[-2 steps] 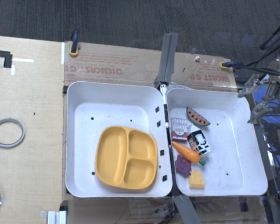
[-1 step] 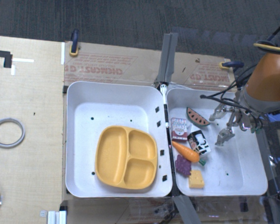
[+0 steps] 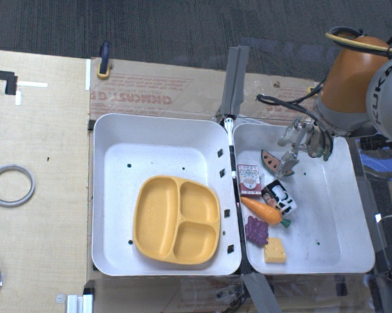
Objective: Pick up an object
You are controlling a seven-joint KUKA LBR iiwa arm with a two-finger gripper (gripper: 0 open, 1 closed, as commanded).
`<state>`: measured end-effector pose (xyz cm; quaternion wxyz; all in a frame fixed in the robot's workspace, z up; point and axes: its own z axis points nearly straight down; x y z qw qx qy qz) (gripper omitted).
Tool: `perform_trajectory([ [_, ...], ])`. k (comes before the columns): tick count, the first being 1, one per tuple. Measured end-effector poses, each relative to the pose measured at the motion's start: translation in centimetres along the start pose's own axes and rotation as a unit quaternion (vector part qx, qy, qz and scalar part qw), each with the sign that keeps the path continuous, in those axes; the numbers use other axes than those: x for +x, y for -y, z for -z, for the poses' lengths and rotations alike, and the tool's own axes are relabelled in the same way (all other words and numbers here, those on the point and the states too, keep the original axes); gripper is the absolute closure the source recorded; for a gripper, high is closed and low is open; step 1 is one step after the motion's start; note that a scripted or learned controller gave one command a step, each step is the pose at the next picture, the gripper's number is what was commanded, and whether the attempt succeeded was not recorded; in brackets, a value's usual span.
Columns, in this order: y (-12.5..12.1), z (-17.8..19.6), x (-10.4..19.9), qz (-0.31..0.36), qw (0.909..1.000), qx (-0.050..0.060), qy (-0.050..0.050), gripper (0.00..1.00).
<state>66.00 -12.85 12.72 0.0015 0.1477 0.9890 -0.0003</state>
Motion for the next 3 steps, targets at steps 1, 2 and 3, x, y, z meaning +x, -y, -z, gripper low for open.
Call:
perform_trajectory([
  [1,2.6,-3.5,2.0,-0.268,0.9635,0.001,0.0,0.0],
  [2,0.7,-3.7,2.1,-0.521,0.8534,0.002,-0.002,0.0],
  [3,0.7,-2.9,2.1,-0.519,0.8545,0.004,-0.002,1.0],
])
